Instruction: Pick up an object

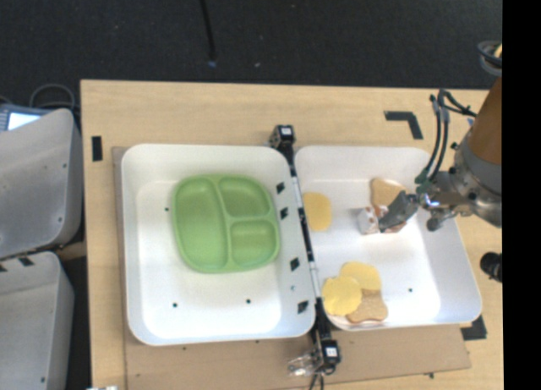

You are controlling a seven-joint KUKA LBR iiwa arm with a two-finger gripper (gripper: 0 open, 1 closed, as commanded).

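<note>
Your gripper [387,217] hangs in the right bin [439,295], just below the tan piece [386,189]. You cannot tell its jaw state.

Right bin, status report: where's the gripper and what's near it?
Gripper low in right white bin, beside tan bread-like piece; grasp unclear. Yellow round slice loose by divider. Yellow and tan pieces piled at front edge. Nothing blocking.
</note>
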